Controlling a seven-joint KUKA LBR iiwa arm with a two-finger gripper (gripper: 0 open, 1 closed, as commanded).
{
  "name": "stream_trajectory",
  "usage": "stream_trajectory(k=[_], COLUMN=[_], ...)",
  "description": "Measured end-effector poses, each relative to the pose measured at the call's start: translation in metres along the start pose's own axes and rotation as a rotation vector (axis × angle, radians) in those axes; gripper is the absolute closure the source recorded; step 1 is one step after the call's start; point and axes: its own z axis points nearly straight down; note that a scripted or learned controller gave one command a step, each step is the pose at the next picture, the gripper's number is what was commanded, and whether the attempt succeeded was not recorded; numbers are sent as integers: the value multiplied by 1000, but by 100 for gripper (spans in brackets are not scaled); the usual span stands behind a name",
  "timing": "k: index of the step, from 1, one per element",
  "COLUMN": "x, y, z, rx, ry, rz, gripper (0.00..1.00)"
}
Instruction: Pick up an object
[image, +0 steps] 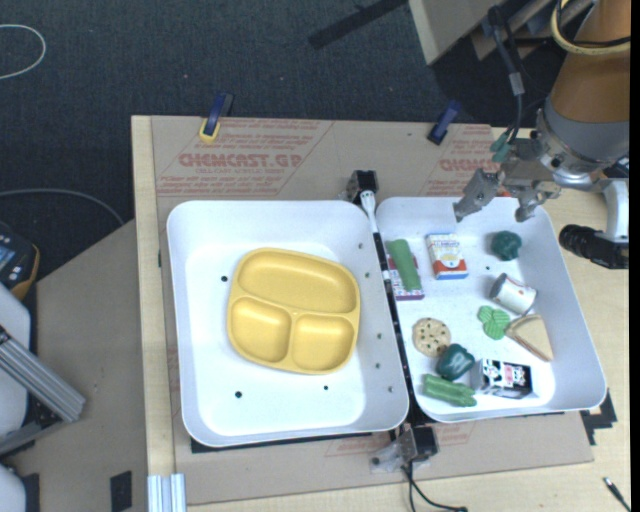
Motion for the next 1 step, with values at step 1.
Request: stream_trajectory(k=[1], x=[0], y=[2], z=[-7], rx=[-13], ry=[-1], rz=[-2], gripper=[0])
